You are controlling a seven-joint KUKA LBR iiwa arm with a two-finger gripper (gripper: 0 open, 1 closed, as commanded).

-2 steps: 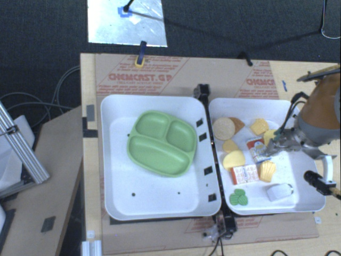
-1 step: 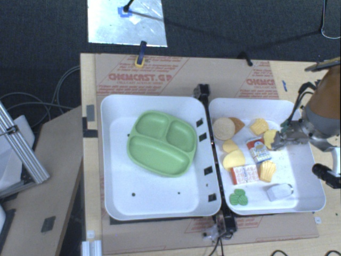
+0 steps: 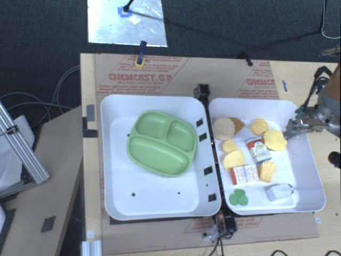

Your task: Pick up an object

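I see two white bins side by side on the bench. The left bin (image 3: 114,196) carries a green plate (image 3: 162,143) with three compartments. The right bin (image 3: 309,188) carries the small toy foods, all lying free: a tan cone (image 3: 226,126) at its far left, yellow pieces (image 3: 275,140) near the middle, a red-and-white carton (image 3: 259,149), a red packet (image 3: 244,174), a corn piece (image 3: 266,170), a grey block (image 3: 278,192) near the front, a green piece (image 3: 238,198) at the front left corner. The gripper (image 3: 294,128) sits over the right bin's right rim, just beside a yellow piece; I cannot tell its state.
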